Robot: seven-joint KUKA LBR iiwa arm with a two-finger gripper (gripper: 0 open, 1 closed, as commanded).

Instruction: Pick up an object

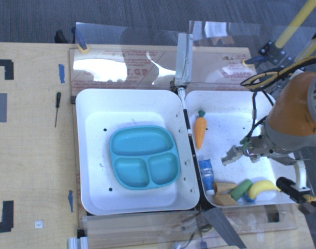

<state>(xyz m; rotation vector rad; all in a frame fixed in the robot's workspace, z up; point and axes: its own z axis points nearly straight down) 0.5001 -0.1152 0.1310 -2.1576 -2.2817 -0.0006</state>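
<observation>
— What sits in the left bin [90, 154]?

— A three-compartment tray [144, 155], about at its middle. The right bin [220, 100] lies just beside, on the counter [30, 139].

— And in the right one?

— A toy carrot [200, 130] near the left wall, toward the back. In front of it along that wall lies a tube [206, 175]. A banana [262, 188] rests at the front edge, a cylinder [241, 190] touching its left. The gripper [239, 153] hangs above the bin's middle, behind those two.

— Outside the bins?

— A screwdriver [57, 108] on the counter, left of the left bin.
</observation>
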